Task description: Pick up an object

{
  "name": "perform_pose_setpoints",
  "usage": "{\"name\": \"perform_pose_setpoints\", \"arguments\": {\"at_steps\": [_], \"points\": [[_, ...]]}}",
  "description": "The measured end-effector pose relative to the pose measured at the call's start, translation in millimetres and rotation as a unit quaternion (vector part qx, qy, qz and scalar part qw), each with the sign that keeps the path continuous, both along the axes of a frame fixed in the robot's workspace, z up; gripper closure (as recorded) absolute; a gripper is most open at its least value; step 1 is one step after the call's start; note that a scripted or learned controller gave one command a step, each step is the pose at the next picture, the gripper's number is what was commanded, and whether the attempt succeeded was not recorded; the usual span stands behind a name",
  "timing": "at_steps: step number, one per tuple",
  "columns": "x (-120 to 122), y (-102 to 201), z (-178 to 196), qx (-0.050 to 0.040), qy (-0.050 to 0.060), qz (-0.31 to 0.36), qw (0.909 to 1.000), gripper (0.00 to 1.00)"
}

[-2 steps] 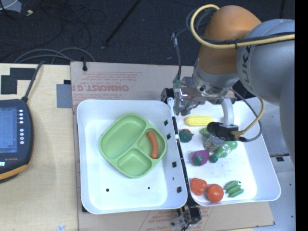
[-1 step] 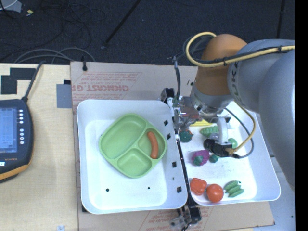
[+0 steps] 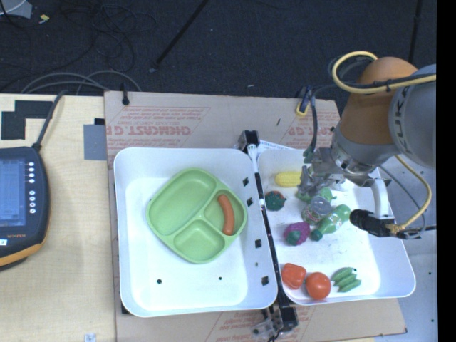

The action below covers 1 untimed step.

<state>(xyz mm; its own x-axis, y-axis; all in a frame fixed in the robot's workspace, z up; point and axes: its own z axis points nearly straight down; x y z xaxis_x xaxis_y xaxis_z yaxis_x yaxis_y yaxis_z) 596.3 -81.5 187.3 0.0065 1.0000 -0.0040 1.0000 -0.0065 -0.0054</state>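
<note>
Clearly the hand (image 3: pixel 315 191) is low in the right bin (image 3: pixel 399 276), over a crowd of toy food; whether its fingers are apart or together I cannot tell. Just beneath it lie a green vegetable (image 3: pixel 333 219) and a purple one (image 3: pixel 296 231), with a yellow piece (image 3: pixel 288 179) beside it. A good grasp probably means settling on one item, squarely centred, so neighbours are not nudged. Two tomatoes (image 3: pixel 318 284) and green beans (image 3: pixel 347 278) lie nearer the front. In the left bin (image 3: pixel 135 262), a green tray (image 3: pixel 187 216) holds a sausage (image 3: pixel 226 214).

Dark floor (image 3: pixel 214 34) strewn with cables (image 3: pixel 85 45); pale wooden bench (image 3: pixel 71 262) under brown cardboard (image 3: pixel 214 123).
</note>
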Motion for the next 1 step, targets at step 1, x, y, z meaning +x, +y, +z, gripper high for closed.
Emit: {"name": "perform_pose_setpoints", "arguments": {"at_steps": [1], "points": [[-21.2,74.6,55.3,0.0036,-0.003,0.006,1.0,1.0]]}}
